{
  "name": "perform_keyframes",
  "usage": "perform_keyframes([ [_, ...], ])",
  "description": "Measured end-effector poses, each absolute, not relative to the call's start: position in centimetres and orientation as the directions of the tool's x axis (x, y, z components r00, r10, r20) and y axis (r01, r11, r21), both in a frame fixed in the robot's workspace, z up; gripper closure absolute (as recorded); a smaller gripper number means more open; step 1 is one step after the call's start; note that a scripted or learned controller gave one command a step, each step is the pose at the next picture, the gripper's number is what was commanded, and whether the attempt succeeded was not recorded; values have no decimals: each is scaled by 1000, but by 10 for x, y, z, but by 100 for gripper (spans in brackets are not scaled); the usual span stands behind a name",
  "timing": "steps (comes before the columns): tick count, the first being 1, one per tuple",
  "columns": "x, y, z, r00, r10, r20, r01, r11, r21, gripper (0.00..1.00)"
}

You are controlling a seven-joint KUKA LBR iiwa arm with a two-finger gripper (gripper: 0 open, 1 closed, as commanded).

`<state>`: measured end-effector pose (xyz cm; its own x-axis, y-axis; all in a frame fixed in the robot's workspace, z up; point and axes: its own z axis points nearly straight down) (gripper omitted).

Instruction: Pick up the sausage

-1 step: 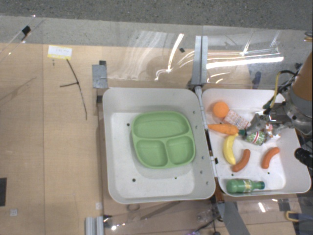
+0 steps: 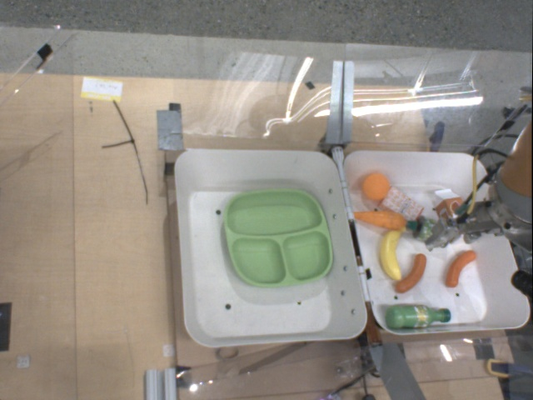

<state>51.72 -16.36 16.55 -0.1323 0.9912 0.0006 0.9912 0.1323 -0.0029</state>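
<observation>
- The left bin [image 2: 187, 248] is carrying one green divided plate [image 2: 277, 237], sitting around its middle; nothing there is calling for attention
- In the right bin [image 2: 500, 307], along its left edge, one orange [image 2: 376, 187] is sitting near the far corner, with one carrot [image 2: 380, 220] lying just in front of it and one banana [image 2: 390, 255] lying nearer still
- One packet [image 2: 403, 200] is lying just beside the orange, and one green bottle [image 2: 416, 316] is lying along the near edge
- Two sausages are lying in the near half of this bin: the left sausage [image 2: 410, 273] just beside the banana, the right sausage [image 2: 460, 267] well apart from it, toward the right edge
- The gripper [image 2: 450, 228] is hanging over the middle of the right bin, between and beyond the two sausages; whether its jaws are spread or pressed together I cannot tell, and small clutter beside it is probably hiding part of it
- Judging from here, the right sausage is offering the cleaner pick: it is lying free of neighbours, so closing across its narrow width at mid-length should be working best
</observation>
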Motion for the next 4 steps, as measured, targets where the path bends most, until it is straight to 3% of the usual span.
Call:
perform_keyframes([
  [1,506,-182,92,35,999,-1,999,-35,6,0],
  [2,458,-134,89,-172,985,1,985,172,0,0],
  [3,460,-136,98,-170,985,-2,985,170,3,100],
  [4,460,-136,98,-170,985,-2,985,170,3,0],
])
